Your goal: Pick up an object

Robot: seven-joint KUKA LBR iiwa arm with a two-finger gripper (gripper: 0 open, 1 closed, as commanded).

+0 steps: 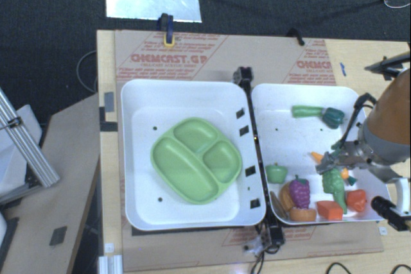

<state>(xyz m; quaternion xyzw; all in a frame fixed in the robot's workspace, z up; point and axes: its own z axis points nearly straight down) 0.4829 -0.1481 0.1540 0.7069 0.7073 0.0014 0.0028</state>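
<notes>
Green divided plate (pixel 196 160) sits alone in the left bin (pixel 138 106), while the right bin (pixel 282 99) holds the toy food: green-handled tool w/ teal head (pixel 318 113) near the far wall, small green pepper (pixel 277 172) by the divider, purple grapes (pixel 299 191), orange pieces along the near edge, a red block (pixel 329 209) and a red tomato-like piece (pixel 356 200). Gripper (pixel 334 167) is down in the right bin's right side, just above a green leafy veg (pixel 334 184) and beside a small orange bit (pixel 316 156). Can't tell from this angle whether it has hold of anything; the veg looks to lie on the bin floor among the other pieces.
</notes>
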